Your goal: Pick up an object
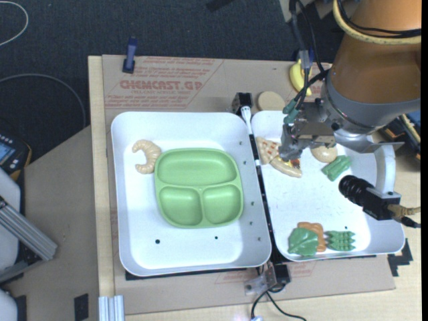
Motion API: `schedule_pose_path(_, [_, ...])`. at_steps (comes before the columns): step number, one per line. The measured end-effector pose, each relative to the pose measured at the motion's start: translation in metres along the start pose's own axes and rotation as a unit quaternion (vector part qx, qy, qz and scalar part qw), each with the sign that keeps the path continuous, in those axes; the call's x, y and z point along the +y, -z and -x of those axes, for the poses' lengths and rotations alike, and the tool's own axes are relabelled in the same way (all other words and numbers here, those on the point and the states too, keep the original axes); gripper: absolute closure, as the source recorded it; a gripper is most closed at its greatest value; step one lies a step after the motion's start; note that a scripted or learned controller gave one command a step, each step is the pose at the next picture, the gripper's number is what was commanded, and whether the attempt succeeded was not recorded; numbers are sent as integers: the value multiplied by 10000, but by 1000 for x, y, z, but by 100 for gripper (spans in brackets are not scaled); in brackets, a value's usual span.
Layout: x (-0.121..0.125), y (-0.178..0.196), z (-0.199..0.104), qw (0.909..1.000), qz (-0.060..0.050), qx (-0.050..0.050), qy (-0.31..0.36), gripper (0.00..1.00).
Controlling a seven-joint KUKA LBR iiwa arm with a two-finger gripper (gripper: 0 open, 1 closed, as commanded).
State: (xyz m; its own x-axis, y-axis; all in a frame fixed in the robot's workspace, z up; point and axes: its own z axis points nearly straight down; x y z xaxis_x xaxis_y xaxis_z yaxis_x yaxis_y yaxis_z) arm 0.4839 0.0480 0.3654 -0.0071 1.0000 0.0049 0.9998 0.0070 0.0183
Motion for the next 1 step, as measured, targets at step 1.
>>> schedule_pose_path(1, [-1,3,3,10000,-72,-29,-27,100])
